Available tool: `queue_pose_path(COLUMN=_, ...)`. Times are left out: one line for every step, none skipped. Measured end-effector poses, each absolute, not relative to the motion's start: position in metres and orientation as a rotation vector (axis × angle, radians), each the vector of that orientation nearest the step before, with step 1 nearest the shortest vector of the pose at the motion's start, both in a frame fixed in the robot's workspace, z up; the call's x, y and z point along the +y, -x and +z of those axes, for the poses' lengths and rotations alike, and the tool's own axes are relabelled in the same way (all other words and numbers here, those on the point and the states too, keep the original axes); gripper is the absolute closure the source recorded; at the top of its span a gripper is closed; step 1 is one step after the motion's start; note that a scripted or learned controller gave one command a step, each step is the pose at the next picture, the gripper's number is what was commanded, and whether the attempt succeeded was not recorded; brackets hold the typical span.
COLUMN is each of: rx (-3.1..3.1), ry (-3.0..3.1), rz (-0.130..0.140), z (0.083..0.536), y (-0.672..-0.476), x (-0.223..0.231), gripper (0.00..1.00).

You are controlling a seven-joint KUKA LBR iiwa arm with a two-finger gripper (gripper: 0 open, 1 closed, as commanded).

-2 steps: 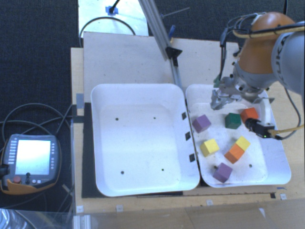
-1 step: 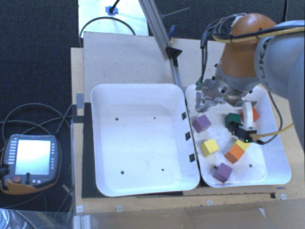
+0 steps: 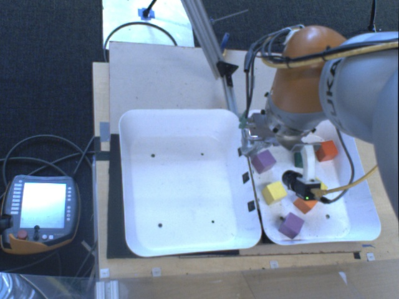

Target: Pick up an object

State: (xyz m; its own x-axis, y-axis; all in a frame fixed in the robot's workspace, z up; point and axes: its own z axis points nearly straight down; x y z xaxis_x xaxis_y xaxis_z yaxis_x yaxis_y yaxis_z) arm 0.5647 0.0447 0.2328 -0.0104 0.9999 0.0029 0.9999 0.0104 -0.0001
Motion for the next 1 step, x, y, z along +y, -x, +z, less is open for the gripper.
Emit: queue_pose_path(rx=-2.233, ry=2.207, rz=-0.004, z=0.2423, y=-0.5430, x=0.0944, gripper=1.00)
